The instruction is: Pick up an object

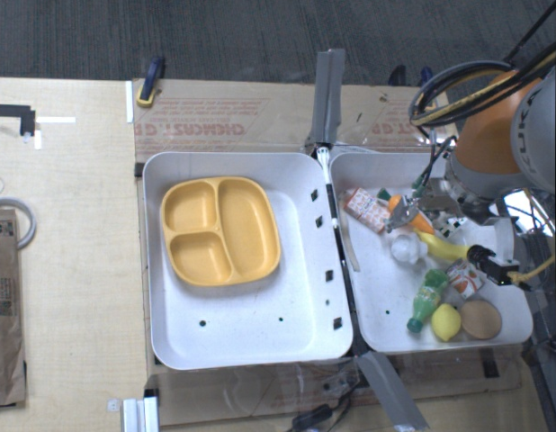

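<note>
Two white bins sit side by side on the worktop [62,151]. The left bin [242,331] carries a yellow plate [221,230] with three compartments, lying toward its upper left, well apart from the divider between the bins.

The right bin [377,322] carries the clutter. A red-and-white packet [365,209] lies near its upper left, tilted. Just right of it is a small orange piece [402,210] with a bit of green above it. Below that sits a clear, pale object [406,248], too blurred to name. A banana [440,245] lies slantwise just right of the clear object. Lower down, a green bottle [426,300] lies tilted with its cap toward the bin's lower edge, a lemon [446,322] touches it on the right, and a brown round object [480,319] sits just beside the lemon in the lower right corner. A small red-and-white item [464,282] lies between the banana and the brown object.

The arm [494,133] reaches in from the right, its orange band above the upper part of the right bin, with black cables looping over it. The tool [420,212] hangs low over the bin's upper middle, near the orange piece and the banana's upper end. Its fingers are lost among the clutter and the dark wrist hardware, so I cannot tell how far they stand apart or whether anything sits between them.
</note>
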Controlling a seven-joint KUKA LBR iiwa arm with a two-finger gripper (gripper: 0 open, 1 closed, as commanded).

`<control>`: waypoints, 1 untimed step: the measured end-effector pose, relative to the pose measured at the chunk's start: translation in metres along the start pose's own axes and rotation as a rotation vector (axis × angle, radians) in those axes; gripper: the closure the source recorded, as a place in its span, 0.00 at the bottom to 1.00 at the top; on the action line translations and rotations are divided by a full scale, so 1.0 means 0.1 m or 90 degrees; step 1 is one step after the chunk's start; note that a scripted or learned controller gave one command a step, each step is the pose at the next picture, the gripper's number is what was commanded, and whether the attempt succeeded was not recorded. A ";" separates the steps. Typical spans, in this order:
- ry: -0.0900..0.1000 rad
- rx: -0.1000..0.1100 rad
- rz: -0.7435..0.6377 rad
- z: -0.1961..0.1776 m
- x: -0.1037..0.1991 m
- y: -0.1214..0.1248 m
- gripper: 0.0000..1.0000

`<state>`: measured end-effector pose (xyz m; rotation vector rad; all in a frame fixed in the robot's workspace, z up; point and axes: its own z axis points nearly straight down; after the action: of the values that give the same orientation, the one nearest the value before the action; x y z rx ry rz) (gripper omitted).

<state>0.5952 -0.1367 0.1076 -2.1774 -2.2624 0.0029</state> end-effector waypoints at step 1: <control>-0.002 -0.004 -0.092 0.14 -0.03 0.23 0.00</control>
<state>0.6185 -0.1389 0.0936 -2.0122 -2.4186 0.0001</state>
